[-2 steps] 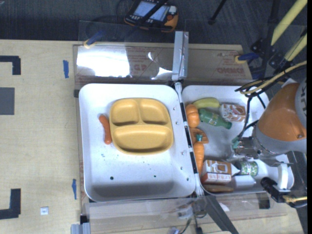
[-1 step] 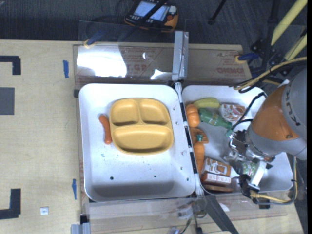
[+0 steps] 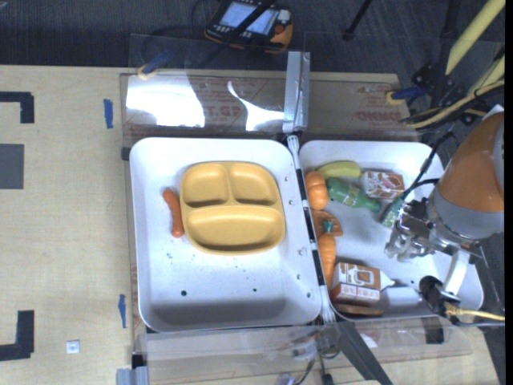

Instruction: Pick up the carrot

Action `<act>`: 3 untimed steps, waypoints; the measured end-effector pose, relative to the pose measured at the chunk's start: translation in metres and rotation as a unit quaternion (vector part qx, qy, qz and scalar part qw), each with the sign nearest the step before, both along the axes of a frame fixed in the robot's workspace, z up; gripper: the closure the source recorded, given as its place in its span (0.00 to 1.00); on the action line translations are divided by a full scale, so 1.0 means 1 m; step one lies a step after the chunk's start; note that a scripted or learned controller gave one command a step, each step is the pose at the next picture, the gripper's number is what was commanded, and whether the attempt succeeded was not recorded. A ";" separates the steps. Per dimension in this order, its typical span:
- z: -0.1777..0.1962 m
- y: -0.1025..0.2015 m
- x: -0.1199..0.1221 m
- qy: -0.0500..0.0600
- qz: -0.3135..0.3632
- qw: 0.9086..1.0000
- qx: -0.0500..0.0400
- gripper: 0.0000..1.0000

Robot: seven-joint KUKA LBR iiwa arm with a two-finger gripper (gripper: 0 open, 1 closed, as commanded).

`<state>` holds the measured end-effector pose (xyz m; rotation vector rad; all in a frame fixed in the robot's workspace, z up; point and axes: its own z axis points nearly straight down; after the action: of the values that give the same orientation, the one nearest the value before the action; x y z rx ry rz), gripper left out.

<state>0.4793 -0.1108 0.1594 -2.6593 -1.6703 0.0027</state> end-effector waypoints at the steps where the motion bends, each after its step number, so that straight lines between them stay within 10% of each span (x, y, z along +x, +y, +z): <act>1: 0.025 -0.023 0.000 0.000 -0.183 0.983 -0.001 1.00; 2: 0.024 0.035 0.000 0.001 -0.321 0.947 -0.001 1.00; 3: 0.039 0.044 0.036 0.001 -0.309 0.951 -0.001 1.00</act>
<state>0.5150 -0.0666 0.1979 -3.0453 -0.7672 0.0053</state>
